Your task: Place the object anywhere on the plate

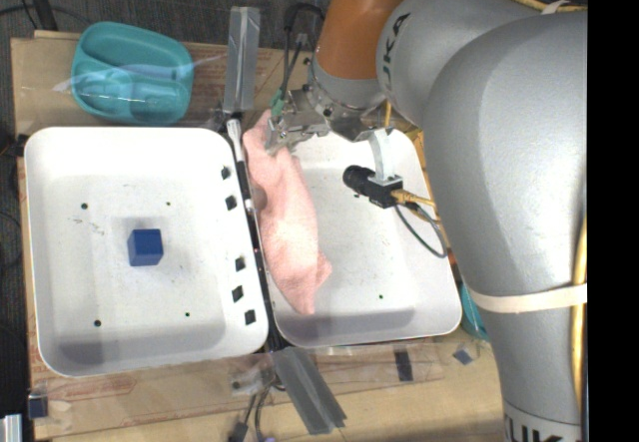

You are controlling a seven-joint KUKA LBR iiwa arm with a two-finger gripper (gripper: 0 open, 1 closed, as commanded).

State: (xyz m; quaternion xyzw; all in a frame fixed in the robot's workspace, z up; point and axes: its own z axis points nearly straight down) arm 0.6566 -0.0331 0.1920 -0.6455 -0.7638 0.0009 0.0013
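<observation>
Fingers of the gripper (287, 128) are seen pinched on the upper end of the pink fabric cloth (285, 230), which trails toward six o'clock. A high lift is advised before the teal plastic plate (130, 71), at ten o'clock, is approached.

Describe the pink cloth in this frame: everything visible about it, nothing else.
The pink cloth looks like soft, terry-like fabric, pale pink and rumpled. It lies stretched lengthwise along the left side of the right bin, against the divider between the bins, its lower end widening into a rounded fold on the bin floor. Its upper end is bunched and raised directly under the gripper; whether it is actually pinched there cannot be made out. No plate touches it.
</observation>
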